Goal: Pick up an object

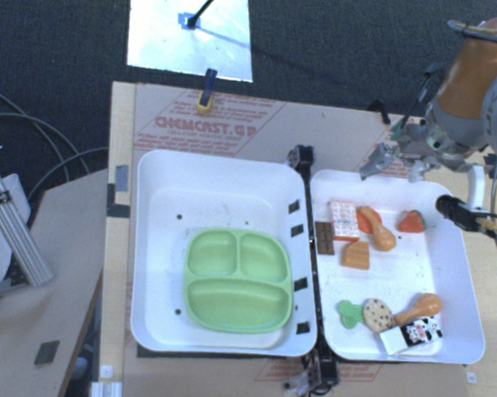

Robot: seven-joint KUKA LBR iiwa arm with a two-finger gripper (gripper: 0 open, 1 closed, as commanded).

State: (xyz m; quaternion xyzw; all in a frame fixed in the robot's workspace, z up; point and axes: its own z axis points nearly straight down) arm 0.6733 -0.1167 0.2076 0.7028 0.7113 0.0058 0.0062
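The right bin (461, 279) holds several toy foods. Among them are a pink-and-white checked box (344, 220), an orange sausage (376, 227), a red wedge (412, 222), a brown bar (323, 237) and an orange slice (356, 255). Nearer the front lie a green piece (348, 313), a cookie (377, 314), a drumstick (418, 308) and a black-spotted white carton (419, 335). My gripper (395, 169) hangs over the far rim of this bin, above and behind the box and sausage. It is open, with nothing between its fingers.
The left bin (156, 229) carries a green divided plate (239, 280). A black divider (307, 241) runs between the bins. Behind them lie a cardboard sheet (211, 126) with a blue-and-yellow clip (206, 92) and a shiny metal panel (189, 26).
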